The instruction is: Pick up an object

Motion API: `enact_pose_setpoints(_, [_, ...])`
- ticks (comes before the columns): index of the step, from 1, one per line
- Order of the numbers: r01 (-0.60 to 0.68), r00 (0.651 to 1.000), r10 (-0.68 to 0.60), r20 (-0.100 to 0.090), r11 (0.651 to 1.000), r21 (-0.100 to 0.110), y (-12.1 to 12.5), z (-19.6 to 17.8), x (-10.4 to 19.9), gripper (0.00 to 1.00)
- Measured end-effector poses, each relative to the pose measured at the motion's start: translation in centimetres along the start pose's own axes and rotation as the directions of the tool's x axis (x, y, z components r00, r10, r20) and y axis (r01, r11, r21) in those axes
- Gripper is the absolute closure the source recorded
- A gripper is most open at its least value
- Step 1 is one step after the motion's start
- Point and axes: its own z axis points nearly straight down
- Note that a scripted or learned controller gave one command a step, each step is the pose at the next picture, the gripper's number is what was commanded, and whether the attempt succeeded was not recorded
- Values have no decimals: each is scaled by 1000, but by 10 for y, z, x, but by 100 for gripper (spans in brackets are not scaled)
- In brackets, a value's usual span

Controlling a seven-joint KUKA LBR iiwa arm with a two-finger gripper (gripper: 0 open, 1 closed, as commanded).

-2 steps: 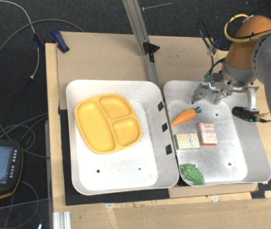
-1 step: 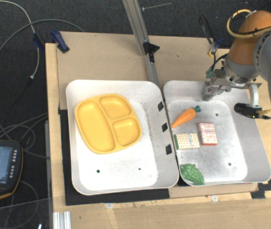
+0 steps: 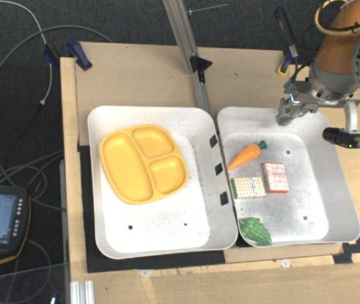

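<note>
The right bin (image 3: 331, 189) holds four small things, any of which could be picked up. One is a toy carrot (image 3: 245, 156), orange with a small dark green top, lying at a slant in the upper left part of the bin, its green end pointing up and to the right. One is a little red box (image 3: 275, 177) with a pale label, lying flat near the middle of the bin. Just to its left lies one flat pale packet (image 3: 249, 187) with a speckled print and a green edge. One leafy green toy (image 3: 255, 231), bumpy and rounded, sits at the bin's near rim, well below the packet. The left bin (image 3: 167, 227) holds one yellow plate (image 3: 143, 163) divided into three compartments. The gripper (image 3: 288, 114) hangs over the far rim of the right bin, above and to the right of the carrot and apart from all four things; nothing is seen in its grasp. Whether it is parted or closed cannot be told from this angle.
</note>
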Motion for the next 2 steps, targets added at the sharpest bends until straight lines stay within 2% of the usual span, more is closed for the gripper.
enact_pose_setpoints(2, [2, 1000, -2, 0, 1000, -1, 3, -104, 9, 100])
